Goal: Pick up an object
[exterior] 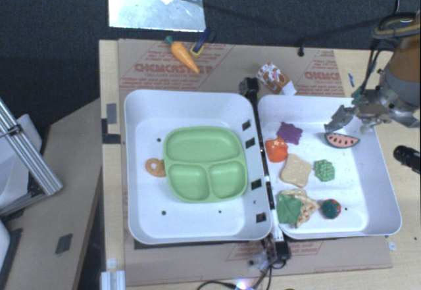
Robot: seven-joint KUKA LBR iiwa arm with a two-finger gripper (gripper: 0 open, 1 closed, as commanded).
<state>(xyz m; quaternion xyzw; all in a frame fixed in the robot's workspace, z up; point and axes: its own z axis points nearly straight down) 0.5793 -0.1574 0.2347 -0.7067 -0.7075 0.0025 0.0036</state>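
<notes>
Camera view: gripper (pixel 341 121) low over right bin (pixel 378 170), far side, just beside watermelon slice (pixel 342 140). Whether it grips anything, cannot tell (too blurred). Slice lies on the bin floor; pick not yet done.

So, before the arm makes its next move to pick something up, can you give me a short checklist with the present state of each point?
1. Gripper is over the right bin, near its far side: ok.
2. A target lies close: the watermelon slice sits just beside the gripper: ok.
3. Slice is free of its neighbours; the purple piece and green ball lie apart from it: ok.
4. Fingers open enough for the slice: cannot tell.
5. Nothing already held between the fingers: cannot tell.
6. Green tray in the left bin is away from the arm's path: ok.
</notes>
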